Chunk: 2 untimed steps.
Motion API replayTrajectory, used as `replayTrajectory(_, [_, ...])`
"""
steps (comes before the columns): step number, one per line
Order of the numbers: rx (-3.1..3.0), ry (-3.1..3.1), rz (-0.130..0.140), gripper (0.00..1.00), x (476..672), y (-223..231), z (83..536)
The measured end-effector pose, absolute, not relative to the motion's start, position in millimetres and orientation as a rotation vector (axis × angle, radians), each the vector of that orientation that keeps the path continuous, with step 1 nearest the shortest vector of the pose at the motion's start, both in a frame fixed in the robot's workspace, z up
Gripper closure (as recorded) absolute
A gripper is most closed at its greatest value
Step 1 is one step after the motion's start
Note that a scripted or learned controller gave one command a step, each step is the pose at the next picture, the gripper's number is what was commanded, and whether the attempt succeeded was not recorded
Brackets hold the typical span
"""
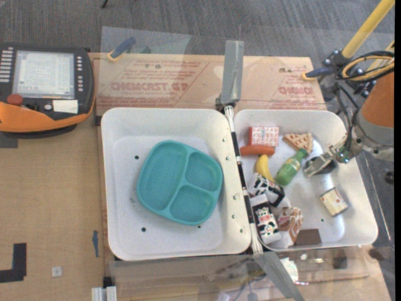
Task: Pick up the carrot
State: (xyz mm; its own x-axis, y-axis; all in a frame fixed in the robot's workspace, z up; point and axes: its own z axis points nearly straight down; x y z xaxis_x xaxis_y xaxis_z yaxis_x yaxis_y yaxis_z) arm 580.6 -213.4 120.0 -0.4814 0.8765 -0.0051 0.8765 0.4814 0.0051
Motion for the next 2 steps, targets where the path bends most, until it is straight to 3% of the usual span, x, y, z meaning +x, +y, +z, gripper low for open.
replayTrajectory(1, [2.018, 2.405, 0.005, 0.00, 606.5, -199.1, 88.3])
replayTrajectory(2, [2.054, 2.378, 0.023, 0.00, 606.5, -208.6, 88.5])
